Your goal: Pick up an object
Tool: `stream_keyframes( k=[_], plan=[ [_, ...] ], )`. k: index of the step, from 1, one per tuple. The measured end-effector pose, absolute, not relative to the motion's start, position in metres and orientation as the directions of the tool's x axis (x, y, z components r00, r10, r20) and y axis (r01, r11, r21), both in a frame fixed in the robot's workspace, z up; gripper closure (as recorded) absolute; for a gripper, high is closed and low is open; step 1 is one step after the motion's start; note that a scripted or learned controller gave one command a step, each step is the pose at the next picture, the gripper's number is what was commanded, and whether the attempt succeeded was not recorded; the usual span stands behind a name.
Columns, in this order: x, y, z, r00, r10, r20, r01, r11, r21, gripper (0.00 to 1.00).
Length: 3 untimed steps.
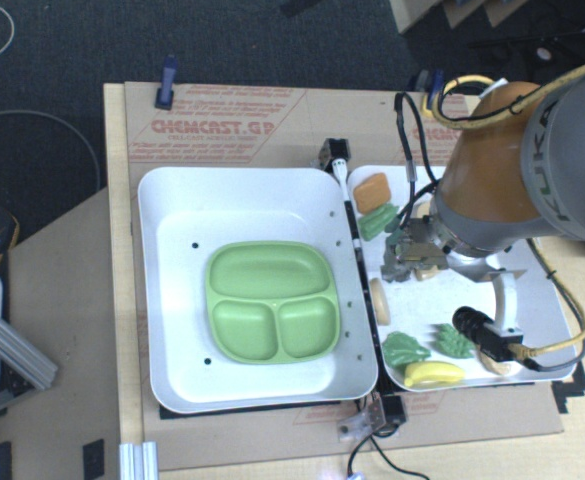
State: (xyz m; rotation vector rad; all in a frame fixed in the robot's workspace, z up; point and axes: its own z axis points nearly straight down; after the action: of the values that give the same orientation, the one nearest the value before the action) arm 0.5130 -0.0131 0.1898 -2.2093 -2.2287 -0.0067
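Robot jaws (402,258) lowered into the right bin (562,308); whether open or closed cannot be told. Toy food surrounds them: orange piece (372,189) at eleven o'clock, yellow banana (433,374) at six.

Printed words on the counter sheet and on the arm

Along the far edge of the counter (122,268), a brown protective sheet (222,118) carries red lettering that reads "CHEMCAST GP" in large capitals; smaller red lines run above and below it but are too fine to make out. The same red print shows again, in part and too small to read, on the strip of sheet at the counter's near edge, below the left bin (162,298). On the grey casing of the arm (562,168), at its upper right, pale letters spell "KUKA", seen turned sideways and partly cut off by the picture's edge. Nothing else legible appears.
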Motion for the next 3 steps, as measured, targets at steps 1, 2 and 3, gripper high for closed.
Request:
stream_keyframes(
  k=[1, 2, 3],
  plan=[
    [0.504, 0.057, 0.245, -0.01, 1.0, 0.004, 1.0, 0.01, 0.007, 1.0],
    [0.48, 0.018, 0.417, 0.0, 1.0, 0.002, 1.0, 0.0, 0.021, 1.0],
    [0.48, 0.078, 0.473, -0.007, 1.0, 0.002, 1.0, 0.007, 0.009, 1.0]
  ],
)
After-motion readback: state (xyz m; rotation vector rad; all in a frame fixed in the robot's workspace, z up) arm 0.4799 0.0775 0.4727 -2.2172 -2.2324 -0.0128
